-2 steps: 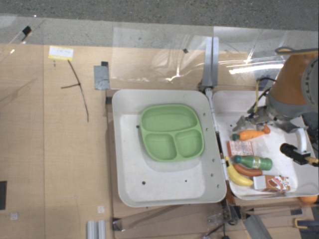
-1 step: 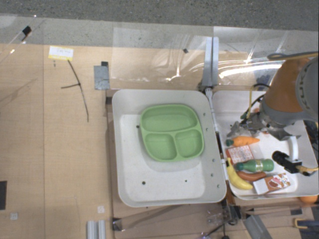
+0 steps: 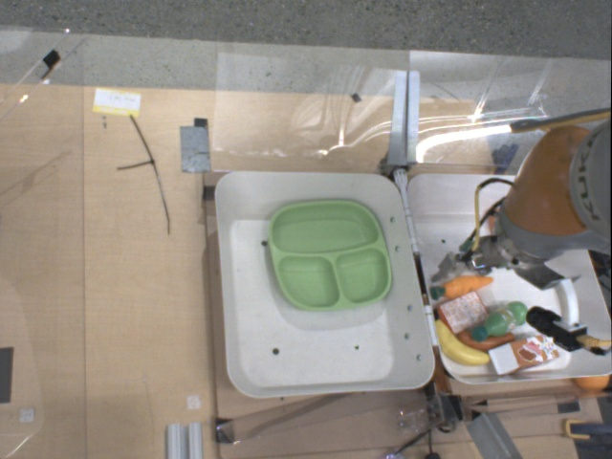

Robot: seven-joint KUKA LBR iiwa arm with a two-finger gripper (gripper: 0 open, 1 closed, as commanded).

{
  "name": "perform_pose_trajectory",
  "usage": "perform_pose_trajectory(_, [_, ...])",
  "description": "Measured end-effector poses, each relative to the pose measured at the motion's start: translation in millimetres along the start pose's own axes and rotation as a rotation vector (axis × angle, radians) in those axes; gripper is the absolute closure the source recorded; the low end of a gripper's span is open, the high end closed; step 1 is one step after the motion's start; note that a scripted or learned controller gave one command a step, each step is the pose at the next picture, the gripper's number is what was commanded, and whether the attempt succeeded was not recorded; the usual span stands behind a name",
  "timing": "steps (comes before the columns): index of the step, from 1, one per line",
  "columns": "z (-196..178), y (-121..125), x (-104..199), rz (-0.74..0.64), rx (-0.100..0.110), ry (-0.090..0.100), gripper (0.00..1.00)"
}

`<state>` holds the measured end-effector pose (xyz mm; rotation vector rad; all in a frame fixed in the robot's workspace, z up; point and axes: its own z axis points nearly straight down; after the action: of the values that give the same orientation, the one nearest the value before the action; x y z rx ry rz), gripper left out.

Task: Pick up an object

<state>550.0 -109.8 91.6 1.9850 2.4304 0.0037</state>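
Note:
My gripper (image 3: 470,256) hangs low over the left part of the right bin (image 3: 432,220), just above an orange carrot (image 3: 467,284). Below the carrot lie a red and white packet (image 3: 464,309), a yellow banana (image 3: 458,345), a green vegetable-like toy (image 3: 503,319) and a small printed box (image 3: 528,352). I see nothing lifted off the bin floor. The arm's grey wrist and orange band (image 3: 555,175) cover the bin's right side.
The left bin (image 3: 316,361) holds a green three-part plate (image 3: 330,254). An orange fruit (image 3: 593,382) peeks out at the right bin's near right corner. A clear panel and metal post (image 3: 405,122) stand behind the bins.

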Motion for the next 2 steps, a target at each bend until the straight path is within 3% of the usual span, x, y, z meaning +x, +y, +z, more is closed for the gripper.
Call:
perform_pose_trajectory(1, [-11.8,1.6,-1.5,0.002,-0.006,-0.002,1.00])
perform_pose_trajectory(2, [-11.8,1.5,-1.5,0.002,-0.006,-0.002,0.00])
